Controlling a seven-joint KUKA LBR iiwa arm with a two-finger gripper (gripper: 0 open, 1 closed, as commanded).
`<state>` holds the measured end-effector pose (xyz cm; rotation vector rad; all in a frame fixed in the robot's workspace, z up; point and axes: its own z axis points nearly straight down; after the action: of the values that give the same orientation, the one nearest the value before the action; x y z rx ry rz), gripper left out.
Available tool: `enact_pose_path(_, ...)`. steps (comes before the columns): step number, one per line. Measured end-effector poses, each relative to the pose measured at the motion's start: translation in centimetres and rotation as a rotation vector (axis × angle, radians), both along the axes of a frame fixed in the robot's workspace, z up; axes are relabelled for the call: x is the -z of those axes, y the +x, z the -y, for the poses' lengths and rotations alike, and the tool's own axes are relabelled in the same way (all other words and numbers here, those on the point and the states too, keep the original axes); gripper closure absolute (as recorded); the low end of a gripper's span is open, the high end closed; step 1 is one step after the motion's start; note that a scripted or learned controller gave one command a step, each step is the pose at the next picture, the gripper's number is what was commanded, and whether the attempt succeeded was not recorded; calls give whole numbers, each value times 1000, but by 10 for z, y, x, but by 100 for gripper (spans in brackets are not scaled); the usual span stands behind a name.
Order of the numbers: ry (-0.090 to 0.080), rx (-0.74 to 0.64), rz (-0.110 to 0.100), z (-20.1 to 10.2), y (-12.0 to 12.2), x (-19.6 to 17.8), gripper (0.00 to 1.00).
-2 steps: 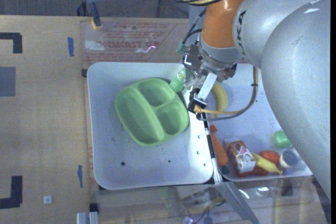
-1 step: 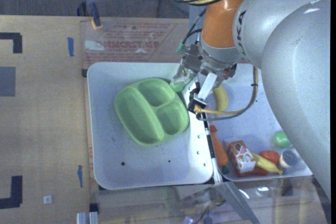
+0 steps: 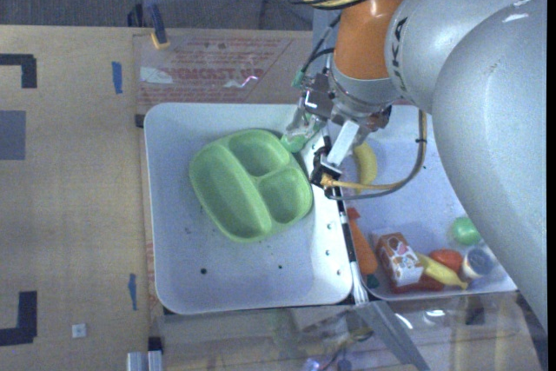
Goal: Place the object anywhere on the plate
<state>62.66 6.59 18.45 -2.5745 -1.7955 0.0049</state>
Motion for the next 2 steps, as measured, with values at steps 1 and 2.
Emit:
enact_pose_path(1, 0, 0, 0, 0, 0, 0, 0)
enact_pose_path(2, 0, 0, 0, 0, 0, 0, 0)
